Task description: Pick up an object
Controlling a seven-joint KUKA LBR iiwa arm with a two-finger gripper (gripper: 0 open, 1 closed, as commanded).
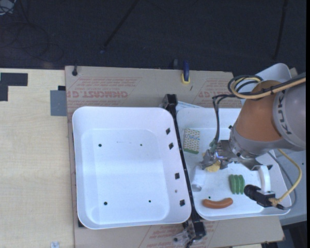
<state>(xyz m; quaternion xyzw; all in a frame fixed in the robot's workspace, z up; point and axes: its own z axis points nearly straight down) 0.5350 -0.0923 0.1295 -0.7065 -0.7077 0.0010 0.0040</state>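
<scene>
The claw (215, 158) hangs low in the right bin (196, 119), just above a small yellow piece (212, 167); whether it is spread or pinching I cannot tell. Near it lie a green ridged thing (236, 184), an orange sausage (217, 203) and a speckled card (191, 139). The orange band (258, 118) carries letters, perhaps "KU". The left bin (88, 138) sits alongside. Mirrored red print runs across the cardboard sheet (119, 87) on a pale wooden bench (26, 159).

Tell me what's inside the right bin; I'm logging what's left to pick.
In the right bin: an orange sausage-shaped piece, a green ribbed piece, a speckled card, a yellow bit by the gripper. The arm covers the far corner.
</scene>
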